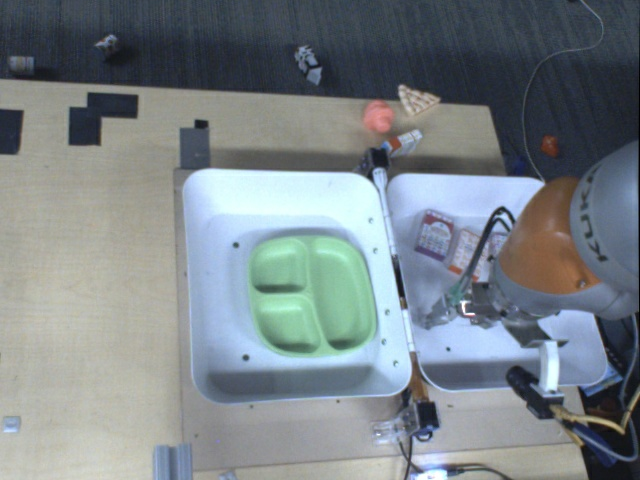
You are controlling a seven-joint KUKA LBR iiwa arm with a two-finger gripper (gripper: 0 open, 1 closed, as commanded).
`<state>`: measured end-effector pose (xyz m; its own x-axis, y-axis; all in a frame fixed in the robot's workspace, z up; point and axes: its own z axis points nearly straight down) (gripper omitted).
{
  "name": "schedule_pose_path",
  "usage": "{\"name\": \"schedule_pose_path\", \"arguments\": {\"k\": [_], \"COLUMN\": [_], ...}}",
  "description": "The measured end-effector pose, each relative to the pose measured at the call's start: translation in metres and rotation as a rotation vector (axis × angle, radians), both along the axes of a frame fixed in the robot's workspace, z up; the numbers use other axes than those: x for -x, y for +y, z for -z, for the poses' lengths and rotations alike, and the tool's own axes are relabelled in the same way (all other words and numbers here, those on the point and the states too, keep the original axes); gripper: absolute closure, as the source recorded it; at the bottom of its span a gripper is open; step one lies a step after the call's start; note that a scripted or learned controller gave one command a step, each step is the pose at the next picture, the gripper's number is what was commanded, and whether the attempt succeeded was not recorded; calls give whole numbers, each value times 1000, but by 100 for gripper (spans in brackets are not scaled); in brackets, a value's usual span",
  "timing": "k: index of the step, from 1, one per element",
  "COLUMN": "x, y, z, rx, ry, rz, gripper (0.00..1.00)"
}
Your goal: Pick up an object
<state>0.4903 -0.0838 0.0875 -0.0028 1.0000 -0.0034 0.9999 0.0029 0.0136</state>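
Note:
In the right bin (470,368) a small purple and white packet (434,235) lies near the back, and a pale packet with orange print (465,251) touches its right side. My gripper (441,315) hangs low over the middle left of this bin, just in front of the two packets. The grey and orange arm (545,253) covers the bin's right half. I see nothing held in the gripper.
The left bin (210,268) holds a green divided plate (310,293). Behind the bins on the bench lie a pink ball (378,117), a triangular toy slice (417,100) and a small tube (402,143). A ridge (395,268) separates the two bins.

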Motion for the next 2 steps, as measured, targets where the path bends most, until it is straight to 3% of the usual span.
{"name": "schedule_pose_path", "arguments": {"k": [1,2], "x": [-2,-26], "y": [0,-68], "z": [-11,-52], "rx": [0,-2], "ry": [-6,10], "rz": [-2,1], "gripper": [100,100]}}
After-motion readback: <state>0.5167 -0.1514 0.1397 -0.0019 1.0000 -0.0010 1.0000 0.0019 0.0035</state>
